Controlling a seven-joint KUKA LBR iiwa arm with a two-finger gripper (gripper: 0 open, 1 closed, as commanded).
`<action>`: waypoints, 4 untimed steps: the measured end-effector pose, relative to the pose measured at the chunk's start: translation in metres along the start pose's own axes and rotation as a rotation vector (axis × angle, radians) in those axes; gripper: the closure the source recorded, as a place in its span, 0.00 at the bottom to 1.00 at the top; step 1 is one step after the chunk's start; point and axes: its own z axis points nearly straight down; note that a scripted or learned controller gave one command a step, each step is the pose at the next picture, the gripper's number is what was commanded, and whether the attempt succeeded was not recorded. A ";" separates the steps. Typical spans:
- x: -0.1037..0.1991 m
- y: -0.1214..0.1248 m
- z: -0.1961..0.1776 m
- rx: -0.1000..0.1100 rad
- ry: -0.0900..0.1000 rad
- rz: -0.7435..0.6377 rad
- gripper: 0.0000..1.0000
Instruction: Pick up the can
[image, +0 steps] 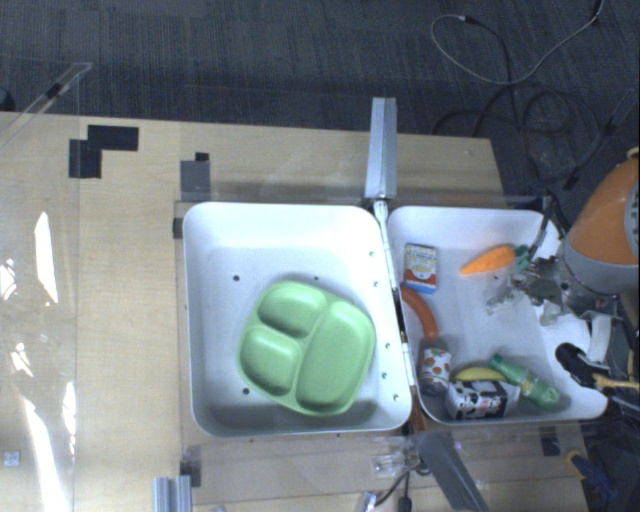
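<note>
2 white bins (200, 300), 1 green tray (307, 347), 1 carrot (487, 261), 1 banana (476, 374), 1 can (433, 365).

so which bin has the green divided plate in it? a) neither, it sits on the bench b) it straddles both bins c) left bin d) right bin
c: the plate lies wholly inside the left bin, while the right bin holds the small items, such as the carrot.

Glossy green plastic tray (307, 347) in a smooth white bin (215, 300); pale wooden bench (100, 300).
</note>
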 end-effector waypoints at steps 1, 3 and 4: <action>0.002 0.002 -0.012 -0.006 0.000 -0.008 1.00; -0.008 -0.026 -0.004 0.001 0.000 0.015 0.00; -0.010 -0.035 0.011 -0.007 0.003 0.033 0.00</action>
